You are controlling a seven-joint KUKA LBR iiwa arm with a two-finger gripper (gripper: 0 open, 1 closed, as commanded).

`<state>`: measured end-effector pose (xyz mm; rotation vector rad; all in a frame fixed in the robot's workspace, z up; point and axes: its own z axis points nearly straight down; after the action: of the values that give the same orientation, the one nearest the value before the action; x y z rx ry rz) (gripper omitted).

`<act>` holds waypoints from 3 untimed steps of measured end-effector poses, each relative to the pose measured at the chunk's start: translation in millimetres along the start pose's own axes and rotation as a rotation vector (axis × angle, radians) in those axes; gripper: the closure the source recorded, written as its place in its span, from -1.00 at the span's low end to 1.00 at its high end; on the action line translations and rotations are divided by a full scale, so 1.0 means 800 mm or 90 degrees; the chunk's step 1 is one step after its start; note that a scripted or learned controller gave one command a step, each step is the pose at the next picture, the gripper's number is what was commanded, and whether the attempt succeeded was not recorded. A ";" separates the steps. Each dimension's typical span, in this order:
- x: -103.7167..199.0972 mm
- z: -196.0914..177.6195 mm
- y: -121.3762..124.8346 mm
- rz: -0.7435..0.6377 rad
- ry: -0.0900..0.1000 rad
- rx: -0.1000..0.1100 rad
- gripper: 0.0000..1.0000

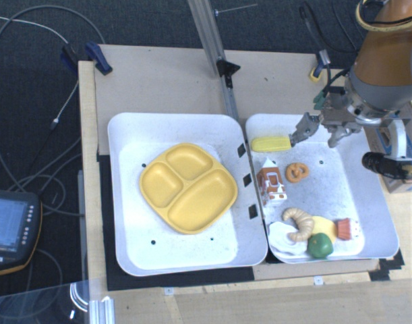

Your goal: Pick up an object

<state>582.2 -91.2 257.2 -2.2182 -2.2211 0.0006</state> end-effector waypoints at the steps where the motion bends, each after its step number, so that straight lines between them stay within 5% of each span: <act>1: 0.000 0.000 0.000 0.000 0.000 0.000 -1.00; 3: 0.002 0.148 -0.021 0.001 0.001 0.005 -1.00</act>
<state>565.2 -89.4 138.8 -2.2159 -2.2150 0.0081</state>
